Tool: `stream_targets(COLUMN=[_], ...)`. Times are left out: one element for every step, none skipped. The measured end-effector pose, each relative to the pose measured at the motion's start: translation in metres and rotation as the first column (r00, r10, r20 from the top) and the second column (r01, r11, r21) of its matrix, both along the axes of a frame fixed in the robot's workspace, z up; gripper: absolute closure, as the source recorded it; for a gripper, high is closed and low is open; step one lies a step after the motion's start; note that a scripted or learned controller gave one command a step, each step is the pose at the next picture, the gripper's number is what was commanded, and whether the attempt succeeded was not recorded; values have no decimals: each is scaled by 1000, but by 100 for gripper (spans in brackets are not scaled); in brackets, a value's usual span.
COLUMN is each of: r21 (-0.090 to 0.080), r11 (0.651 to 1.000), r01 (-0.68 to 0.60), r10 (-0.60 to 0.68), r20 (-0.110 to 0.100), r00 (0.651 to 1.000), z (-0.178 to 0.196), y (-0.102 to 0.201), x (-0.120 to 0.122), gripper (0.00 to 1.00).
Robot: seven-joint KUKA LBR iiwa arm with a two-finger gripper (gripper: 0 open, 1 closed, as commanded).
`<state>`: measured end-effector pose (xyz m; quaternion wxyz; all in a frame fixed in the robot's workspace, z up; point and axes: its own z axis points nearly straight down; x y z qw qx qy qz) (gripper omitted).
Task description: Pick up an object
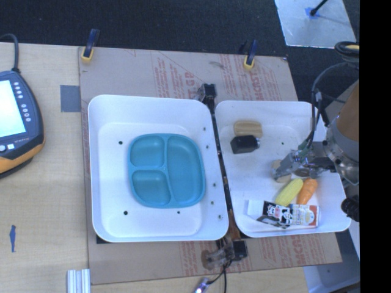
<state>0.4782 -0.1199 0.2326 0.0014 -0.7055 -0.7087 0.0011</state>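
1. The tool (292, 165) is reaching into the right bin (275, 110) from the right side, low over the bin floor; whether it is spread or pressed together cannot be told from this view.
2. A yellow banana-shaped toy (289, 192) is lying just below the tool, with an orange carrot-shaped toy (308, 190) touching its right side.
3. A small carton with a black-and-white pattern (282, 213) is lying flat near the bin's front edge, below both toys.
4. A black block (244, 144) and a tan block (247, 128) are sitting together near the bin's upper left, well apart from the tool.
5. The left bin (104, 163) is holding a blue divided plate (166, 170) at its centre.
6. A handheld control pad (17, 122) is resting on the desk (43, 224) at the far left.
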Motion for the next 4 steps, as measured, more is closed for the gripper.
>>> stream_targets(r21=[-1, 0, 0, 0], r11=[1000, 1000, 1000, 1000], r01=[-1, 0, 0, -2], r10=[1, 0, 0, 2], r20=[-3, 0, 2, 1], r00=[1000, 1000, 1000, 1000], z=[-142, -141, -140, -130], y=[12, 22, 21, 21], x=[67, 131, 149, 149], gripper=[0, 0, 0, 100])
